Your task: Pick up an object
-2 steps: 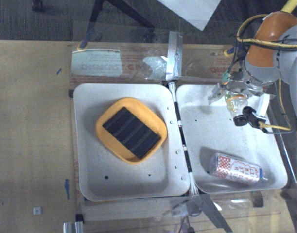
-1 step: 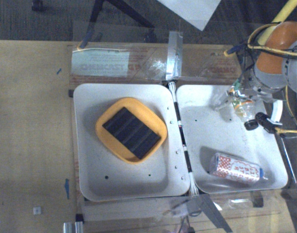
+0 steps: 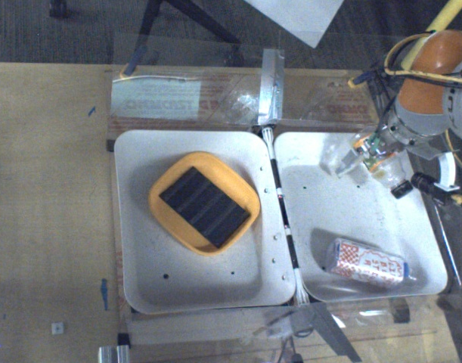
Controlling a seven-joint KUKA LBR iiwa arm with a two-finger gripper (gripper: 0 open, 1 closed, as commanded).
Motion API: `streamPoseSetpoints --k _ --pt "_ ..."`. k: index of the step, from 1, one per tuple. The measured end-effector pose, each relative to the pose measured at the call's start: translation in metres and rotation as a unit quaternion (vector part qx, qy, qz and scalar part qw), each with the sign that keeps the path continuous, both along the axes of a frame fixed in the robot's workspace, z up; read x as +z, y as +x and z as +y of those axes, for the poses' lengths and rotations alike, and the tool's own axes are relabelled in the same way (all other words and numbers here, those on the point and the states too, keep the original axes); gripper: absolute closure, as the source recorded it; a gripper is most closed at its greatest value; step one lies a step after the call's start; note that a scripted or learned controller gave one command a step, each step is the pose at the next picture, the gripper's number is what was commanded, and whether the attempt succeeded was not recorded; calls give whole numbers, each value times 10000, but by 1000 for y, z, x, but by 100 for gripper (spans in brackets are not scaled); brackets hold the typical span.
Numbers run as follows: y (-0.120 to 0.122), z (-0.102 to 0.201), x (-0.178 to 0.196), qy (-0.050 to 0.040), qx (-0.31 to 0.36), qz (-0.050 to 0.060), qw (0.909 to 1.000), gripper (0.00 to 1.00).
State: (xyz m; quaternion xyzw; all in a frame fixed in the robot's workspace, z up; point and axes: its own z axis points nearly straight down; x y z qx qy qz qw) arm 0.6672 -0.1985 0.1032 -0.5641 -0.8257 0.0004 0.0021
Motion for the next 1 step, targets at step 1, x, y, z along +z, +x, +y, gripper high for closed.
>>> streamPoseSetpoints --k 1 --pt "1 10 16 -6 1007 -18 9949 0"
